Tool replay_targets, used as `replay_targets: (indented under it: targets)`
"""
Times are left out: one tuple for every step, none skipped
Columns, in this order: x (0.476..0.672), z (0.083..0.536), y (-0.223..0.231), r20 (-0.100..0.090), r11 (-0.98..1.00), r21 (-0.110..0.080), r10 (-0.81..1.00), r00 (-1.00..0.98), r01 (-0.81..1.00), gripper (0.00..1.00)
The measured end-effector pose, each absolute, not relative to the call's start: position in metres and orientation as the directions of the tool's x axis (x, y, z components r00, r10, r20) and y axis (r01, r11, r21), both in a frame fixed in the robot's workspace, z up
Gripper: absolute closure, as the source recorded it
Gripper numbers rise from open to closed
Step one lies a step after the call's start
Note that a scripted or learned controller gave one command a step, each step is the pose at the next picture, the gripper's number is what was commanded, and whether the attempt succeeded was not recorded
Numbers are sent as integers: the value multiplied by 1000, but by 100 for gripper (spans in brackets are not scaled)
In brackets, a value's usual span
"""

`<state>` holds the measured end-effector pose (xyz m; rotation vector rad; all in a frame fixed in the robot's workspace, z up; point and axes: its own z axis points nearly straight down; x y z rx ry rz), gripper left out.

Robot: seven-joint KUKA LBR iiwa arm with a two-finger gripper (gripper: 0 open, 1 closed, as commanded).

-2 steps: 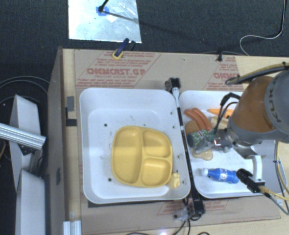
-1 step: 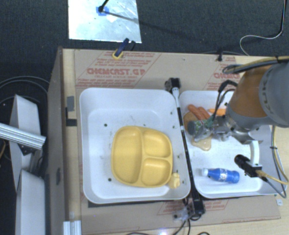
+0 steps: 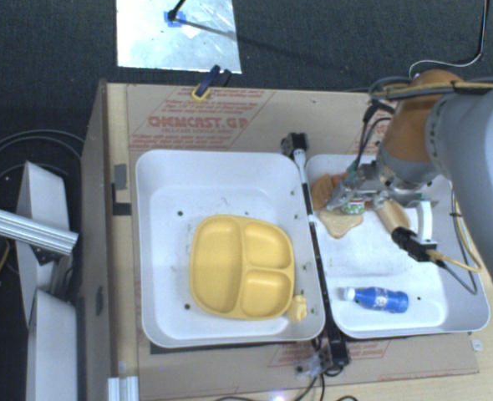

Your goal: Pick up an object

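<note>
Tool [image 3: 349,197] lowered into right bin [image 3: 459,312], upper left area, over tan flat items [image 3: 337,221]; finger state cannot be told. Blue bottle [image 3: 378,299] lying near front wall of same bin. Yellow divided tray [image 3: 241,267] in left bin [image 3: 159,224].

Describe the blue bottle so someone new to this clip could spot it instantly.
Start at the right-hand white bin, the one the grey arm reaches into. Near its front edge lies a small blue bottle on its side, white cap toward the divider. It is the only blue item there; the tan pieces lie farther back beneath the gripper.
</note>
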<state>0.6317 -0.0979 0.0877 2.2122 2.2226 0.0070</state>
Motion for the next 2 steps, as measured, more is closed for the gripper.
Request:
replay_targets:
  targets:
    - [659, 87, -91, -6, 5, -25, 1000, -5, 1000, 0]
    - [661, 98, -89, -4, 9, -19, 1000, -10, 1000, 100]
